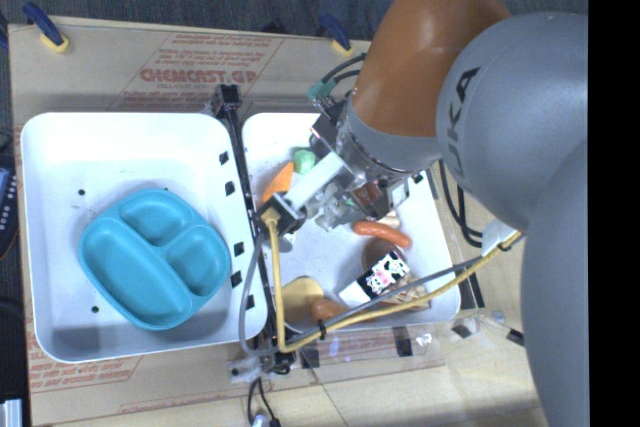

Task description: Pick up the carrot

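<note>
Just beside the sausage (382,233), my pincer (345,207) hangs low; I cannot tell whether it is open or closed. The carrot (279,180) lies past it from the sausage, seemingly ungrasped; grasp and lift remain.

Orange carrot (278,180), blue tray (153,258)

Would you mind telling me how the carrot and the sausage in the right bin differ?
The carrot is bright orange with a green top; the sausage is orange-red with no green. The carrot lies tilted by the left wall of the right bin; the sausage lies almost level nearer its middle. Both are elongated.
</note>
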Robot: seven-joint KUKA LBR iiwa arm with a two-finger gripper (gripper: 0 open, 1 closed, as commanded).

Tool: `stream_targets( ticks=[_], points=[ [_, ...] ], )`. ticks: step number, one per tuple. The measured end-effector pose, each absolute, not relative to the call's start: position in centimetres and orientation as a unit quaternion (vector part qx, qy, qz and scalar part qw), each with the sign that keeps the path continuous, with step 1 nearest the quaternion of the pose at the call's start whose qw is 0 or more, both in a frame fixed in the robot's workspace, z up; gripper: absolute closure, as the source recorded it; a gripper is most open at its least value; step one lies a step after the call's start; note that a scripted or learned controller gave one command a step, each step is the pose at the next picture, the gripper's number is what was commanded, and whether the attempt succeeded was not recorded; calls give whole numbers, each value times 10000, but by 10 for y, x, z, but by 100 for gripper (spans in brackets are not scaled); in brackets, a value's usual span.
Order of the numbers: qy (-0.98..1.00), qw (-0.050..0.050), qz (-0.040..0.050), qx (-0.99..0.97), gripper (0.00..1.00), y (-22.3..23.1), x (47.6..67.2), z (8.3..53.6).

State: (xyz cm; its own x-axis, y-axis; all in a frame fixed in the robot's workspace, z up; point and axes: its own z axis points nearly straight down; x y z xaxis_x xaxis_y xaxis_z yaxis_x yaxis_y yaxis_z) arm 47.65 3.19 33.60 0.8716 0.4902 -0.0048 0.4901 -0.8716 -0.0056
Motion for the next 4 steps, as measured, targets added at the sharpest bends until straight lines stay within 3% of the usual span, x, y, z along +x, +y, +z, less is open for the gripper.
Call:
stream_targets(
  ticks=[1, 3, 4],
  points=[
    [-1707, 30, 87, -9853, 100, 51, 482, 201],
    [-1805, 79, 136, -9835, 100, 53, 484, 221],
    [-1830, 7, 39, -9831, 100, 109, 475, 233]
  ],
)
